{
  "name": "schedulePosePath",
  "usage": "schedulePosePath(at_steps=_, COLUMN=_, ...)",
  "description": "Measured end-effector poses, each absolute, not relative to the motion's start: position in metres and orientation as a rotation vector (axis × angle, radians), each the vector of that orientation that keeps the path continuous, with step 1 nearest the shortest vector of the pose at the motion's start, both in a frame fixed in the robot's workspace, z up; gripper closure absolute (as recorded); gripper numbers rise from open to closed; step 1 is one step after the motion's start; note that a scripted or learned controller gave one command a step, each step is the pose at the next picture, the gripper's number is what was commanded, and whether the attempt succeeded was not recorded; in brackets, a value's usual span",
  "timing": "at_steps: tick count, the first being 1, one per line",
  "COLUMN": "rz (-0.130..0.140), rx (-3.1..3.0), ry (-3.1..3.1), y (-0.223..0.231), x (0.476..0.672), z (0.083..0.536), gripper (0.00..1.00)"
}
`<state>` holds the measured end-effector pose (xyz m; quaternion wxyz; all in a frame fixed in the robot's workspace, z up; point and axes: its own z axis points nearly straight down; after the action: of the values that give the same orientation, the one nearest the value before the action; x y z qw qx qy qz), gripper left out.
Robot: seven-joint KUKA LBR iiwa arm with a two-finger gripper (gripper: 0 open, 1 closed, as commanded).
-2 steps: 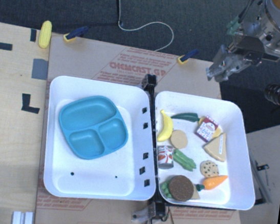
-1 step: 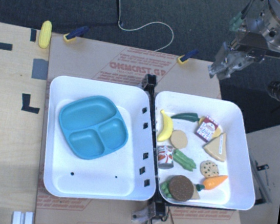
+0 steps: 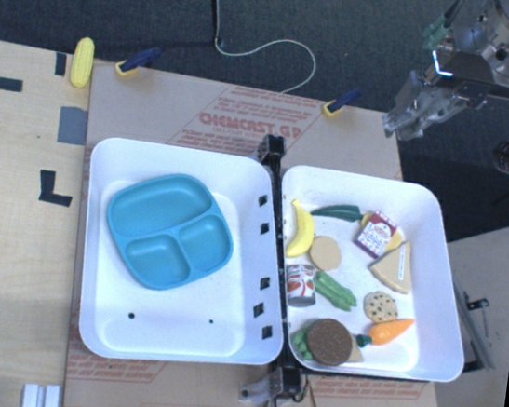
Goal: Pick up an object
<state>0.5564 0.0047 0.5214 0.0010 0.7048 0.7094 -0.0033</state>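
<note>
My gripper (image 3: 410, 112) hangs high at the upper right, above the bench and beyond the far edge of the right bin (image 3: 439, 224). Nothing shows between its fingers. In the right bin lie several toy foods: a yellow banana (image 3: 301, 230), a green pepper (image 3: 336, 210), a red box (image 3: 375, 234), a tan round cracker (image 3: 325, 253), a cheese wedge (image 3: 396, 268), a small can (image 3: 300, 284), a green pickle (image 3: 335, 290), a cookie (image 3: 380, 306), an orange carrot (image 3: 391, 331) and a brown burger patty (image 3: 329, 341).
The left bin (image 3: 98, 317) holds a blue divided plate (image 3: 169, 230). A yellow corn cob (image 3: 83, 62) lies on the bench at the far left. A white cable (image 3: 257, 48) loops behind the bins. Clips sit along the divider between bins.
</note>
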Motion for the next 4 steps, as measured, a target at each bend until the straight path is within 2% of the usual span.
schedulePosePath(at_steps=4, rz=-0.016, rx=2.209, ry=2.229, y=0.006, x=0.558, z=0.561, gripper=1.00)
